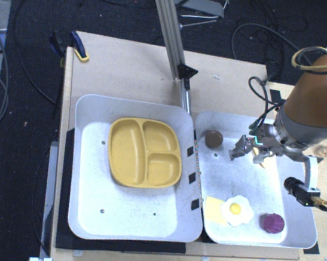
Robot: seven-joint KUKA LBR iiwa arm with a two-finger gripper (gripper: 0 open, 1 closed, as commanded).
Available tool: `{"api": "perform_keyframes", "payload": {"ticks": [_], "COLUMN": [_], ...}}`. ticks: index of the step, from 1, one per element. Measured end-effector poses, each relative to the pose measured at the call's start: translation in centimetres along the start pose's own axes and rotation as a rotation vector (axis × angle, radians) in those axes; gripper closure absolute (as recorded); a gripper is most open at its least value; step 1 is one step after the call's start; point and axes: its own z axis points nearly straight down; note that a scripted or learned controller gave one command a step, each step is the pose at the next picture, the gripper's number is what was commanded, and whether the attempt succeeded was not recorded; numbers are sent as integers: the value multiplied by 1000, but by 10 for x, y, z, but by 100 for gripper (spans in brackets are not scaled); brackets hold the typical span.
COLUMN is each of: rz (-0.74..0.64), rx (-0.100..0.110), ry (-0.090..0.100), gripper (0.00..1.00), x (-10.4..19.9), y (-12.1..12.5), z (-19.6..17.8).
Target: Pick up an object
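The right bin (252, 187) holds a small brown round object (213, 139) near its far left corner. Along its near edge lie a fried egg toy (236, 210) partly on a yellow flat slice (212, 210), and a purple round object (272, 222). My gripper (250, 149) hangs over the far part of this bin, to the right of the brown object. Its fingers (238, 149) stand apart, open, with nothing between them.
The left bin (80, 206) bears a yellow divided plate (145, 153). A metal pole (172, 28) slants down to the bins' far joint. Cables run along the arm's wrist at the right. Bare bin floor lies between the gripper and the egg.
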Motion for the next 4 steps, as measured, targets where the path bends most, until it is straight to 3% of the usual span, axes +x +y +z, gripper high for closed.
{"api": "perform_keyframes", "payload": {"ticks": [1,3,4], "rz": [-1,2,3], "rx": [-5,-7,-11], "ry": [-1,-3,-4], "gripper": [0,0,100], "x": [0,-3,-3], "y": [1,6,7], "z": [-2,107,94]}}
